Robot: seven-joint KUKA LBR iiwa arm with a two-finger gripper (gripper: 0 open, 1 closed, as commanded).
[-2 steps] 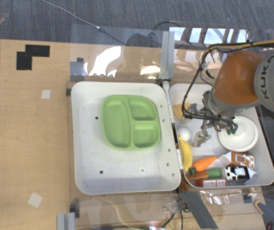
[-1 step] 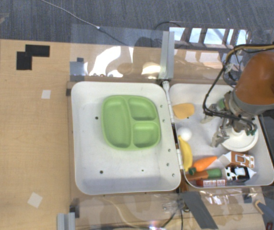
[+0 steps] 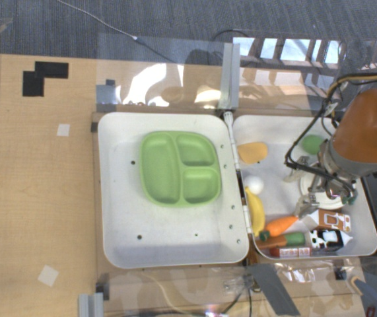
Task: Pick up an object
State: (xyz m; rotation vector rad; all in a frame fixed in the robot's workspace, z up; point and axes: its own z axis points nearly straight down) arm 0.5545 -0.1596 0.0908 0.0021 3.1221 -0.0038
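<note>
Over right bin (image 3: 372,240) near front edge | gripper (image 3: 325,197) hung above carrot (image 3: 281,226) | jaw state could not be told | advised descending squarely, closing across carrot's narrow width

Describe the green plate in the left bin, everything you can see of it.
The green plate is a light green divided tray with rounded corners, plastic by its look. Raised ridges split it into three compartments: one long one on the left, two smaller ones on the right. It lies flat, right side up, near the middle of the left bin, resting on the white floor, with nothing in it.
</note>
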